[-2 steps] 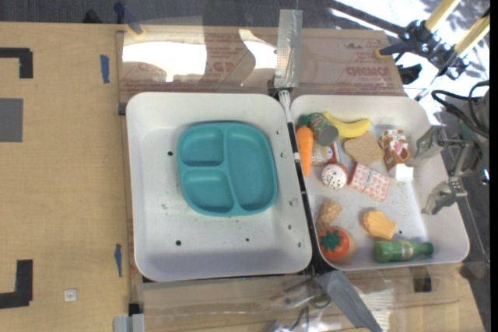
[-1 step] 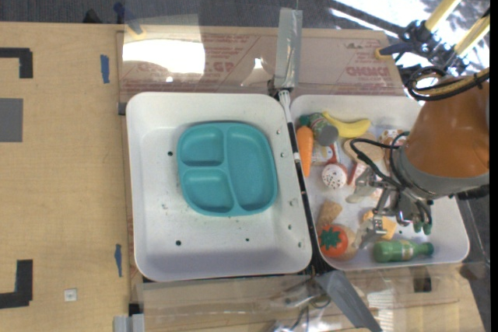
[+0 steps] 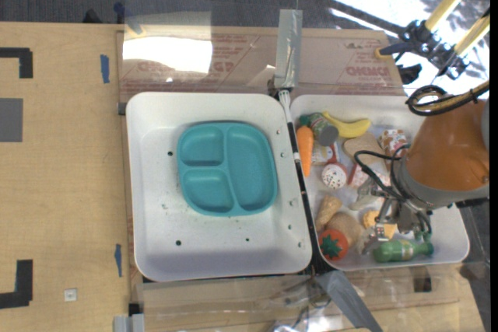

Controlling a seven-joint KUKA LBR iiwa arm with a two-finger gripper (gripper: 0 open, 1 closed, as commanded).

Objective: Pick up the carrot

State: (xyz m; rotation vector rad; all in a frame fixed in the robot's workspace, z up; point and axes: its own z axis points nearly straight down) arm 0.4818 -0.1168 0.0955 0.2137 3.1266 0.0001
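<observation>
We see the carrot (image 3: 304,150) lying untouched against the right bin's (image 3: 459,249) left wall, at about nine o'clock in that bin. Our gripper (image 3: 387,228) hangs low near five o'clock, well apart from it, over a green bottle (image 3: 401,249); its grip we cannot tell. The whole pick remains ahead.

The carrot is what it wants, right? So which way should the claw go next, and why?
Probably toward the divider and farther back: the carrot lies against the right bin's inner wall, while the claw hangs over the near side, above a green bottle.
</observation>
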